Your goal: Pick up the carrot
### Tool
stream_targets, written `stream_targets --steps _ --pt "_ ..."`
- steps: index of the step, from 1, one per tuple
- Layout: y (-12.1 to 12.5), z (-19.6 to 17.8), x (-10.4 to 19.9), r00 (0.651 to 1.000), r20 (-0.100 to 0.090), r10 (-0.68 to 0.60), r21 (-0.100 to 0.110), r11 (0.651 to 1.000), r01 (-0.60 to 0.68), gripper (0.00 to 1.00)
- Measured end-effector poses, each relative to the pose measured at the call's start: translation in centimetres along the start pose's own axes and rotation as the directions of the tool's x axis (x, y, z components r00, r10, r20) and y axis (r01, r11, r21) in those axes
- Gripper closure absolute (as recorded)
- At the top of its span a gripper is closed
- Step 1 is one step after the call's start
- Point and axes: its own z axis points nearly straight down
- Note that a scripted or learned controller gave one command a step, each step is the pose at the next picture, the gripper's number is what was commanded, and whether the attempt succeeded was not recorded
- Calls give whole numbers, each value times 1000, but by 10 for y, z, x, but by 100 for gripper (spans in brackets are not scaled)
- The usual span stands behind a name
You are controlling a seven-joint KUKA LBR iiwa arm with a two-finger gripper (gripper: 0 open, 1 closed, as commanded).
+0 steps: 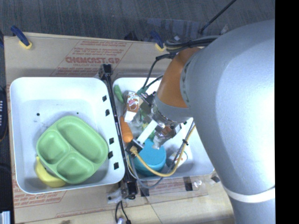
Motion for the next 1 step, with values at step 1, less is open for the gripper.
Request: stream_targets --steps 1 --pt "0 0 0 1000 0 0 0 1000 0 0"
